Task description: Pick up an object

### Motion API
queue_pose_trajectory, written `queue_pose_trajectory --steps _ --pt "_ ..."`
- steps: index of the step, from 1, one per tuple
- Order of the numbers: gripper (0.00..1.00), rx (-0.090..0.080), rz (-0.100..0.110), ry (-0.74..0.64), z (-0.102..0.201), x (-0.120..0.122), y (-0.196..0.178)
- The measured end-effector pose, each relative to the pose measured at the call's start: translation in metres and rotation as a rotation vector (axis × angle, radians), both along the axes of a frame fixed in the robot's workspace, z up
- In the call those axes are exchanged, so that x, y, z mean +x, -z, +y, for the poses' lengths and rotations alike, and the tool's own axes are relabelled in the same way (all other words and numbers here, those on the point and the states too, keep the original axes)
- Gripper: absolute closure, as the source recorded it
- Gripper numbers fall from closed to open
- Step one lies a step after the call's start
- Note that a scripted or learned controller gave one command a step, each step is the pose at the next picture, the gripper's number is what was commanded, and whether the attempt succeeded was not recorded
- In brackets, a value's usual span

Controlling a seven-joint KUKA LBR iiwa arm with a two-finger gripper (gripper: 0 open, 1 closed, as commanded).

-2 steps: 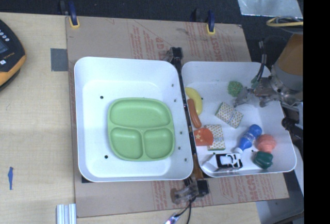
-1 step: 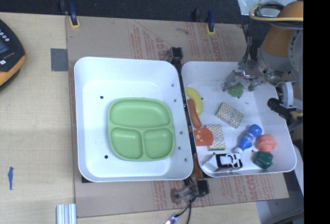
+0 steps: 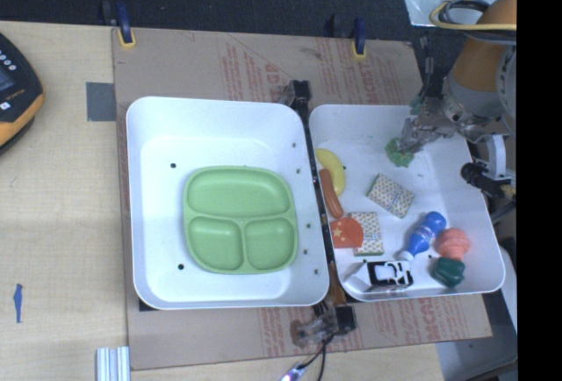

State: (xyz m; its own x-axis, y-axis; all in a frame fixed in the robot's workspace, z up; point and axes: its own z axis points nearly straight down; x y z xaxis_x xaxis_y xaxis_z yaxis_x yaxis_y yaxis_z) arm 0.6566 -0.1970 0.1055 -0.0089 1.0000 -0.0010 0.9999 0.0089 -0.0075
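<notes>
My gripper [image 3: 411, 140] hangs over the back part of the right bin [image 3: 369, 126], with the arm reaching in from the right. Just below and left of its tip lies a small green leafy object [image 3: 399, 154], touching or nearly touching it. Further forward in the same bin lie a yellow banana [image 3: 332, 166], a brown sausage [image 3: 331, 196], a patterned block [image 3: 390, 194], a red piece [image 3: 346, 233], a blue bottle [image 3: 424, 235], a pink ball [image 3: 453, 241], a dark green piece [image 3: 448, 271] and a black-and-white object [image 3: 389, 275].
The left bin [image 3: 149, 142] holds a light green divided plate [image 3: 239, 219]. A ridge where the two bins meet [image 3: 309, 186] runs between them. A yellow-black device [image 3: 13, 98] sits at the bench's far left.
</notes>
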Motion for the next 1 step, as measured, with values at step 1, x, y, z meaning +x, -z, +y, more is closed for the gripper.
queue_pose_trajectory --steps 1 --pt "1.0 -0.006 -0.032 0.002 -0.0031 -0.0247 0.0023"
